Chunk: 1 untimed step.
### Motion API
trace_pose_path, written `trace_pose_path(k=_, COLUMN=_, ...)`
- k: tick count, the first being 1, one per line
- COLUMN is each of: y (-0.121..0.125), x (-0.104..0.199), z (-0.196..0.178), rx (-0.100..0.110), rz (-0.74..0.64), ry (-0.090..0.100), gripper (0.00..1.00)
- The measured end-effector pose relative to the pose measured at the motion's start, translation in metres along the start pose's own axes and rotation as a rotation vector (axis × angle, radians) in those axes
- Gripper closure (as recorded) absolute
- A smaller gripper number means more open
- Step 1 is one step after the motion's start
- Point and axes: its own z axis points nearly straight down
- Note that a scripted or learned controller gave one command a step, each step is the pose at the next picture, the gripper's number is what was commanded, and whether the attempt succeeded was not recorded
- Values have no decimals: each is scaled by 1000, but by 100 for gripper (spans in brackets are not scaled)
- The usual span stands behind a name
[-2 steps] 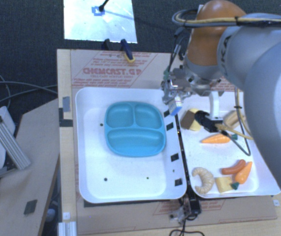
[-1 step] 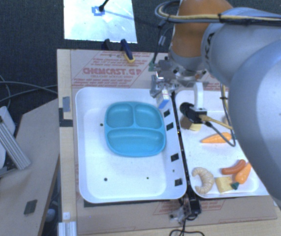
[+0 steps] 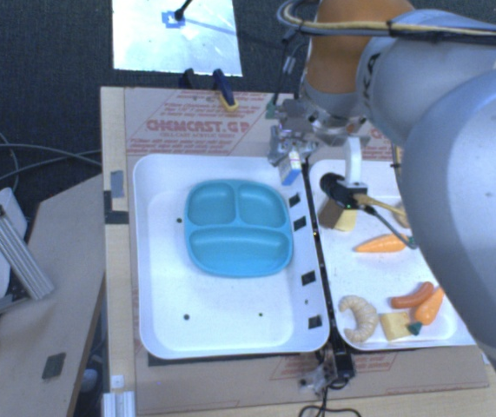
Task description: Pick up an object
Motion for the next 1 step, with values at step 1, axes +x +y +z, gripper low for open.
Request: trace_pose_path(k=1, y=-10, x=-2, z=3, rx=2, rz=5, ry=0, gripper=100)
